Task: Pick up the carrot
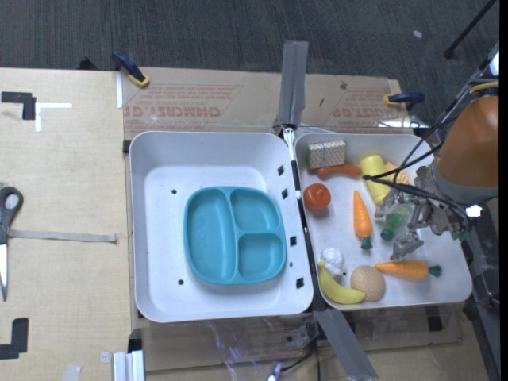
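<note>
Our gripper (406, 243) hovered in the right bin (452, 292), fingers apart and holding nothing, between two carrots: one carrot (362, 217) to its left, another (407, 270) just below. We judged descent and closing remained.

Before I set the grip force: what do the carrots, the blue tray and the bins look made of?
Both carrots look like moulded plastic toys: even orange, slight sheen, though rubber is possible. The blue tray looks like smooth hard plastic, with moulded dividers. The white bins look like thin glossy plastic with rounded corners.
</note>
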Controlling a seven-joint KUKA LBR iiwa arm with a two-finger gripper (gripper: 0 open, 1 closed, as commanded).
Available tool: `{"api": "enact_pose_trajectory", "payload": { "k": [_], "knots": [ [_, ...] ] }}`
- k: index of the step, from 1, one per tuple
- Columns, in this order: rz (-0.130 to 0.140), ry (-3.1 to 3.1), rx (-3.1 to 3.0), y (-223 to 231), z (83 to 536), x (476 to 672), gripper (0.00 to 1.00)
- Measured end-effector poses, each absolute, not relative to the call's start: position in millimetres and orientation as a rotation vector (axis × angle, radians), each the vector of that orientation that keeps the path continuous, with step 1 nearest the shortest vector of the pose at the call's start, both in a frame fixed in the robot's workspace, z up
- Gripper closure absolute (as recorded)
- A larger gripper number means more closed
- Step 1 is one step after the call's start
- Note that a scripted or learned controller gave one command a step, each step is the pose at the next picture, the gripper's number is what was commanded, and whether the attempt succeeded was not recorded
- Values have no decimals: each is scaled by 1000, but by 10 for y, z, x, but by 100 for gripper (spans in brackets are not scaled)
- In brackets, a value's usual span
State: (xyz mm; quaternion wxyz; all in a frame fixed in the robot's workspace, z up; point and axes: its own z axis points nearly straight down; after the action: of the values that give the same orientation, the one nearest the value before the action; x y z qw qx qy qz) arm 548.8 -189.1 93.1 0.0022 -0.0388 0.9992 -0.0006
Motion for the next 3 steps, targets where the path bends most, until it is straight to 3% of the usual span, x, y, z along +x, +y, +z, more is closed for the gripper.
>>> {"api": "enact_pose_trajectory", "payload": {
  "k": [1, 2, 3],
  "knots": [
    [0, 3138, -49, -1233, 933, 5482, 0],
    [0, 3108, 447, -1062, 924, 5091, 0],
    [-1, 2965, 1029, -1003, 924, 5787, 0]
  ]
}}
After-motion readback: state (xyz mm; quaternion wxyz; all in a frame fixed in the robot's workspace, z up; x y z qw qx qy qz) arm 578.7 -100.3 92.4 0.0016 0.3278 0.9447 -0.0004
